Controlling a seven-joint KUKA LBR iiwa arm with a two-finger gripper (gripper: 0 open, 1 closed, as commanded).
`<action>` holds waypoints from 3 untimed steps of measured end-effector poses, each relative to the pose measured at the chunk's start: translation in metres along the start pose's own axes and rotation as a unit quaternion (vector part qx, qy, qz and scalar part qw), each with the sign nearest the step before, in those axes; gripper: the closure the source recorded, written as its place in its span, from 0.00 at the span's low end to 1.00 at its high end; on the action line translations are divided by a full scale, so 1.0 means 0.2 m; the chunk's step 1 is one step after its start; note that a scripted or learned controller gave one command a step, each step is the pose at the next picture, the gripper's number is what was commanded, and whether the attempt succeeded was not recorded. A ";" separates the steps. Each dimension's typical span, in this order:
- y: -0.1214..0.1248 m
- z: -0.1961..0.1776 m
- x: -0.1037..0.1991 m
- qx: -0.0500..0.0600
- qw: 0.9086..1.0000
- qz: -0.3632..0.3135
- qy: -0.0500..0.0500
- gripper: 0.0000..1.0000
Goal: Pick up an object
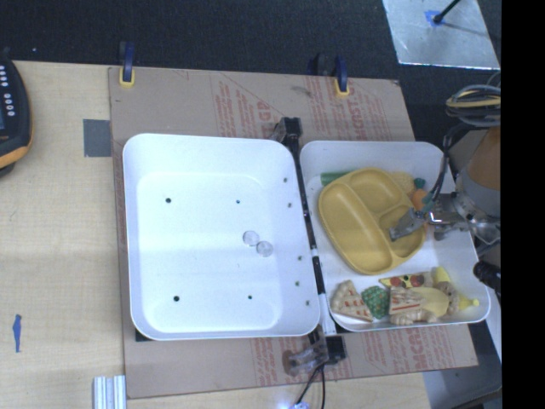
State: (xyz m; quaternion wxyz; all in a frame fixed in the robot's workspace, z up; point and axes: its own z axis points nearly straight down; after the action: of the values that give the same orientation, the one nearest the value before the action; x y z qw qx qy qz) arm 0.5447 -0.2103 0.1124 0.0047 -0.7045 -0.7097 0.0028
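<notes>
The right bin [375, 153] holds a yellow divided dish [366, 216] that fills most of its upper half. A green piece [336, 177] peeks out behind the dish, and a small orange piece [417, 198] lies at its right rim. My gripper [402, 228] reaches in from the right and sits low over the right edge of the dish. Along the bin's front lie several toy foods: a tan slice [347, 301], a green lump [375, 297] and a pale yellow piece [434, 301].
The left bin [145, 228] has two small clear beads [256, 243] near its middle. A black bracket [291, 129] sits between the bins at the back. Cables [473, 100] hang at the right, and a dark handset [10, 113] lies at the far left.
</notes>
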 end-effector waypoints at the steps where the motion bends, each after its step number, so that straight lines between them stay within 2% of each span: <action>1: 0.00 -0.08 -0.01 -0.003 1.000 0.001 -0.002 1.00; 2: 0.31 -0.47 -0.01 -0.010 1.000 0.000 -0.003 1.00; 3: 0.50 -0.60 -0.01 -0.007 1.000 0.000 -0.003 1.00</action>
State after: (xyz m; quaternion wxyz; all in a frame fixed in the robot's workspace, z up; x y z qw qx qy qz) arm 0.6466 -0.2121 0.2321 -0.0023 -0.7049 -0.7093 -0.0007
